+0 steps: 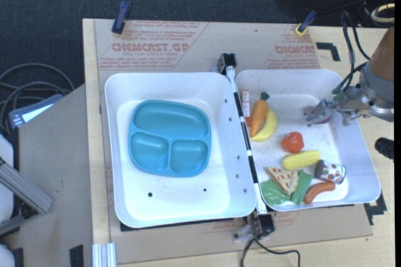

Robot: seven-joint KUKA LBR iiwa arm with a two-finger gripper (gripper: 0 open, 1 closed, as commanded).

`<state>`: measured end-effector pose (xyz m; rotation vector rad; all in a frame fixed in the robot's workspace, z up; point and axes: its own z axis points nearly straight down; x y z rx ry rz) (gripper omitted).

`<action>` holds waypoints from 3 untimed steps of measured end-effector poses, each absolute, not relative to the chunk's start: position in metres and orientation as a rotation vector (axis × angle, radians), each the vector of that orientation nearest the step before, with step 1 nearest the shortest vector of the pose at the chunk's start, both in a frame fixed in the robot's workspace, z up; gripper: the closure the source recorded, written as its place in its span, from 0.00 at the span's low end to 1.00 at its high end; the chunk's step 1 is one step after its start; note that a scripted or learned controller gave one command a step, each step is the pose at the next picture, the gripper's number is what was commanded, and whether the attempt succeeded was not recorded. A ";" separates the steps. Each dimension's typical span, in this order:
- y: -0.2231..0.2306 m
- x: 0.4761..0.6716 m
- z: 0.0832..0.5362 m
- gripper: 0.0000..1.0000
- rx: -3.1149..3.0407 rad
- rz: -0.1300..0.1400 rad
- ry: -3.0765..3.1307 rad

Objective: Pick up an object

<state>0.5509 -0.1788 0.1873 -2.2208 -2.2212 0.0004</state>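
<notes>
Toy sausage [319, 190] lies well below pincer [316, 114].

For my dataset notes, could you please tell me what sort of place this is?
Probably a robotics lab bench: two white bins clamped to a board, toy food, a blue tray, and loose cables on dark carpet.

A grey robot arm [381, 81] with an orange band, black cables alongside, ending in a small grey metal gripper [318, 113].
</notes>
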 end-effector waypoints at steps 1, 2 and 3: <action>-0.142 0.533 0.084 0.00 -2.221 0.000 -2.222; -0.115 0.498 0.084 0.00 -2.220 0.001 -2.219; -0.116 0.499 0.094 1.00 -2.222 0.000 -2.221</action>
